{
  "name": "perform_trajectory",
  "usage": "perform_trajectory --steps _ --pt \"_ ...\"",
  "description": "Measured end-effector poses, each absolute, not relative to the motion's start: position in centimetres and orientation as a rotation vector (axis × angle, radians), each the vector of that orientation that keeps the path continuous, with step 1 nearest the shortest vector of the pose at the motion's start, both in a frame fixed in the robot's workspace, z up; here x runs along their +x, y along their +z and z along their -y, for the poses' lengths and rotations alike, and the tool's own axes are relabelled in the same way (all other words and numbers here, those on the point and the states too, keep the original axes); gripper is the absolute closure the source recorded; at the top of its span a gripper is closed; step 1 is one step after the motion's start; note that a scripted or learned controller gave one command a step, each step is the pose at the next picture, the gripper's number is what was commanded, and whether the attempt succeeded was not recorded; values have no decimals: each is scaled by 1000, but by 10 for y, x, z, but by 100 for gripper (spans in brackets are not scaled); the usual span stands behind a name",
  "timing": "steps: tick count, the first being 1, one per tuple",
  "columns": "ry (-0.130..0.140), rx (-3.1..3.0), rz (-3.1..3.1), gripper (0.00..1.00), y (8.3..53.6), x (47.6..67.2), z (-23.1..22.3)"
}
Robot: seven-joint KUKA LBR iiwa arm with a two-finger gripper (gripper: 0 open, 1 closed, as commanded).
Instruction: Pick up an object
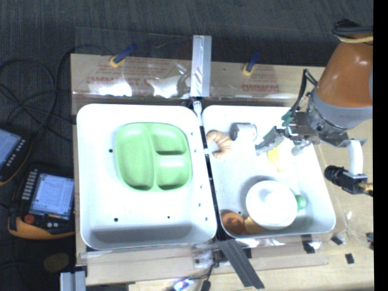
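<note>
Two white bins side by side on the bench (85,65). In the left bin (97,223), a green tray (153,154) with sections. In the right bin (233,174): a brown twisted thing (219,142) near the divider, a small grey cup (241,130), a yellow piece (273,157), a white bowl (271,203) upside down, a green bit (301,202) beside it, something orange-brown (233,222) in the front corner. End effector (282,139) over the right bin's back part, just above the yellow piece, fingers spread apart, nothing between them.

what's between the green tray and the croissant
In the camera view, the green tray and croissant are separated by bare bin floor and the two bins' adjoining rims.
</note>
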State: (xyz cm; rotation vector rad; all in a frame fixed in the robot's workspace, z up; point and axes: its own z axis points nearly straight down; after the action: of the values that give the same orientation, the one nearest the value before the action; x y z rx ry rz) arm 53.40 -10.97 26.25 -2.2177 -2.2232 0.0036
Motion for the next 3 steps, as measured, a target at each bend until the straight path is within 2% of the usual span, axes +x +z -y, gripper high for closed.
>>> perform_trajectory --steps 1,2,3 --pt "3 -2105 2333 0 260 588 191" --pt "4 -2167 2273 0 154 585 224" --pt "8 -2309 2135 0 109 660 206"
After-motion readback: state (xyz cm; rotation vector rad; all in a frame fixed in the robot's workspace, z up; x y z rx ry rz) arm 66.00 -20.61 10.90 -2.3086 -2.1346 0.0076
